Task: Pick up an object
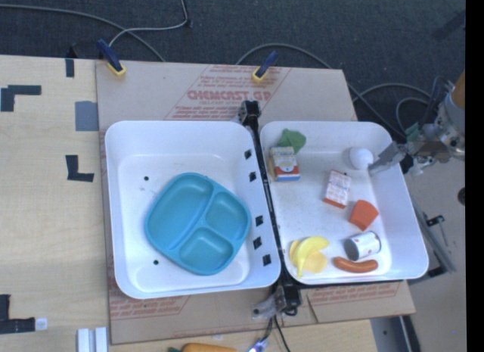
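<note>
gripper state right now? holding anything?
Gripper: cannot be told; it sits at the right bin's right edge, beside the white ball, with nothing visibly held.

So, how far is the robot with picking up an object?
Nothing looks picked yet. The gripper is at the right bin's right rim, near the white ball, with nothing visibly between its fingers. The orange block, the sausage and the other objects lie in the bin. Grasping and lifting are left.
</note>
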Robot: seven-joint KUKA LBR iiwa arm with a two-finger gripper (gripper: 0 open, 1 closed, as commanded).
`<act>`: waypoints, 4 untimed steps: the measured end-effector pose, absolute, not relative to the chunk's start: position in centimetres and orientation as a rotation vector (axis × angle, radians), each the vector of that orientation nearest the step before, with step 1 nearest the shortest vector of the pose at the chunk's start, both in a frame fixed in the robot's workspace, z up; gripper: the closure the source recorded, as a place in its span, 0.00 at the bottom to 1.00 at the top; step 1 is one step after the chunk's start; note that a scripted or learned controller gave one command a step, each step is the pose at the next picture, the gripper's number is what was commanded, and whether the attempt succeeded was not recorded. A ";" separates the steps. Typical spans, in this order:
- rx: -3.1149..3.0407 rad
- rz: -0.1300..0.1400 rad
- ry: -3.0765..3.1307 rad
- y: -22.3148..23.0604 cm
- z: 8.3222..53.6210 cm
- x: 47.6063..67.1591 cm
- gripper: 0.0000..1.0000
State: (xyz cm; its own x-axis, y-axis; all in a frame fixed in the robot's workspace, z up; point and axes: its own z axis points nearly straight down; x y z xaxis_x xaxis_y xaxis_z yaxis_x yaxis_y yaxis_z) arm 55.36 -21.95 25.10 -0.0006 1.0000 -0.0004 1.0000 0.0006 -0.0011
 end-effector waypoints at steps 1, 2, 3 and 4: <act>-2.219 0.002 -2.219 -22.3 13.4 49.0 0.00; -2.222 -0.003 -2.226 -17.2 8.6 53.3 0.00; -2.225 0.000 -2.227 -17.4 9.6 53.4 1.00; -2.218 0.000 -2.223 -10.5 17.6 51.9 1.00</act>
